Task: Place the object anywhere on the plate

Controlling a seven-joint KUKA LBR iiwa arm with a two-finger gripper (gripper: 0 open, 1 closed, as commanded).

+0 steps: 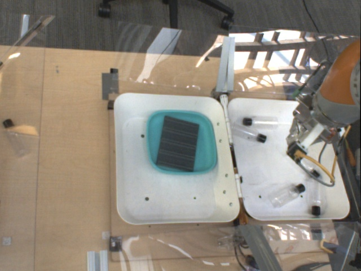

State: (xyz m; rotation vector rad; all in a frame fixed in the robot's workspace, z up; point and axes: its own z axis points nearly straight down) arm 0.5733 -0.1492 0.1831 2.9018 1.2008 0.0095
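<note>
A teal plate [209,151] sits in the left white bin [130,191]. A dark grey ribbed rectangular object [178,143] lies flat on the plate, roughly at its middle and slightly tilted. My gripper [300,133] hangs over the upper right part of the right bin [265,168], well away from the plate and the dark object. Nothing shows between its fingers.
Clear vials with black caps lie in the right bin: one near the top left [248,121], one just below it [255,135], one near the bottom [286,194]. A small black cap [316,210] rests by the bottom right corner. A metal divider [225,72] stands behind the bins.
</note>
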